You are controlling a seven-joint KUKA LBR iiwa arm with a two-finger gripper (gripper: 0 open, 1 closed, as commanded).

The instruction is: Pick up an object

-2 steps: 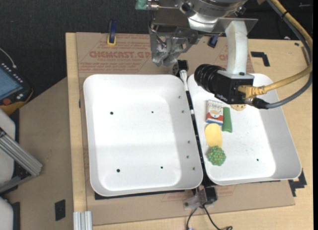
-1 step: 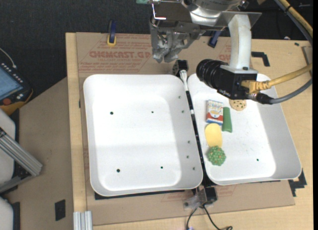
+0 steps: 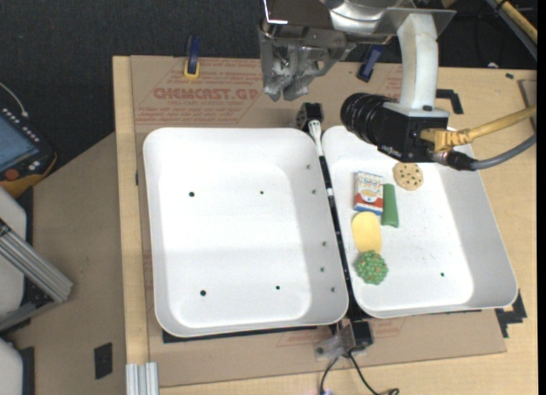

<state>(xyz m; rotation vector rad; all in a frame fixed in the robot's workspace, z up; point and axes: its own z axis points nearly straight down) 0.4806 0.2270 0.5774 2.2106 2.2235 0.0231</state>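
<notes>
Cardboard-topped bench [image 3: 213,86] on dark floor, two shallow white bins side by side. Pickable items all sit in the right bin [image 3: 461,248], bunched along its left side near the divider: small carton [image 3: 368,192] with red/blue print, upright-ish rectangle; a green stick-shaped piece [image 3: 390,206] just beside it on the right; yellow lemon-like fruit [image 3: 367,231] touching the carton's lower end; bumpy green broccoli-like lump [image 3: 371,267] right below the yellow one. Round cookie [image 3: 409,177], tan with dark chips, lies apart toward the bin's back. Left bin [image 3: 230,231] shows bare white floor with a few dark dots.

Gripper [image 3: 286,73] hangs high, over the cardboard behind the bins, near the back edge of the left bin; nothing visible between its fingers, and whether it's open or closed I cannot tell from this angle.

Step, as I judge it: pre-approach, no grasp yet. Next move needs travel across to the right bin, line up over one item, then descend. Cookie looks easiest since it's isolated; the clustered four risk bumping neighbours.
</notes>
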